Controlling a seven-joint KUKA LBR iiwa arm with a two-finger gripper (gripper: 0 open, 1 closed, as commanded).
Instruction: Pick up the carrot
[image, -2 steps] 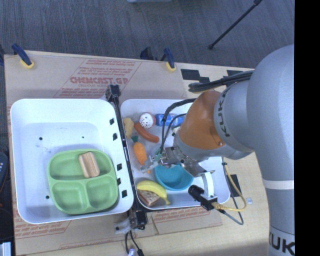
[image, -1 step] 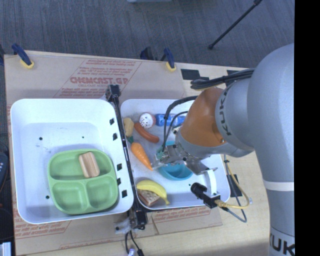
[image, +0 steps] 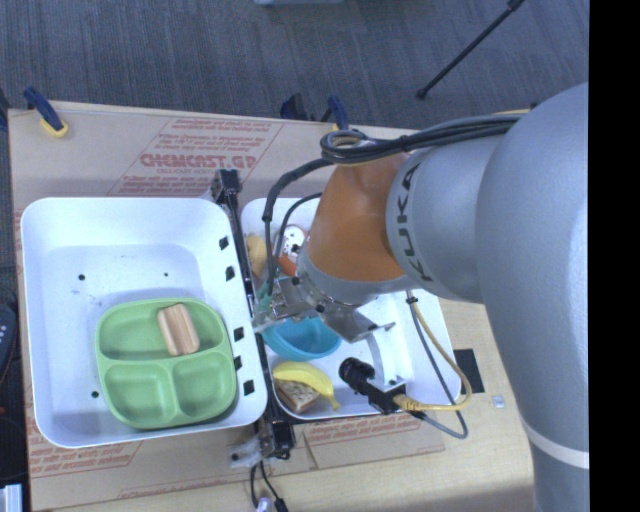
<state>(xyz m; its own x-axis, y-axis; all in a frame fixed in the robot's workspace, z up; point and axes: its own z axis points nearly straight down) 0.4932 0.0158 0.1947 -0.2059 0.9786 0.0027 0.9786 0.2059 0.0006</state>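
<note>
A small orange patch of the carrot (image: 288, 266) peeks out at the left side of the right bin (image: 262, 214), just under the arm's orange band. The rest of the carrot is hidden by the wrist. My gripper (image: 274, 298) reaches down into the right bin close to the dividing wall, right beside and slightly in front of that orange patch. The arm's bulk covers most of this bin, and I cannot make out whether anything is held.
A blue bowl (image: 305, 341) sits just in front of the gripper, with a banana (image: 305, 379) and a brown item nearer the front. A pale yellow object (image: 257, 250) lies by the divider. The left bin (image: 60, 240) holds a green divided plate (image: 135, 385) bearing a tan block (image: 178, 329).
</note>
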